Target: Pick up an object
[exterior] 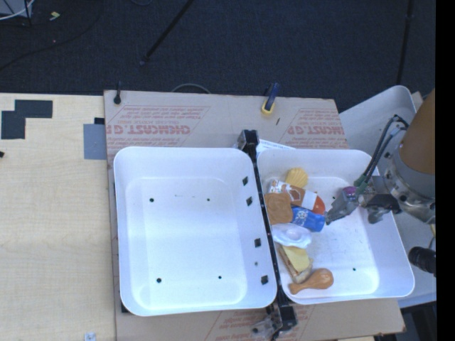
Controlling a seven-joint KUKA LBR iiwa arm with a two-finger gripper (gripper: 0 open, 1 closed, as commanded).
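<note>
Nearest, a tan drumstick-shaped object (pixel 313 280) lies at the right bin's (pixel 387 261) front wall, behind it a yellow wedge (pixel 297 259). Farther back, the gripper (pixel 340 209) hangs beside a blue-and-white packet (pixel 308 219); whether its jaws are spread cannot be told. The left bin (pixel 186 233) adjoins.

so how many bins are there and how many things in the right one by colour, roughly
White bins: 2, the left bin and the right bin
Yellow: 2, a round piece and a flat piece
Brown or tan: 2, a square piece and a drumstick shape
Blue: 1, a packet
Total: 7; the pile may hide more.
</note>
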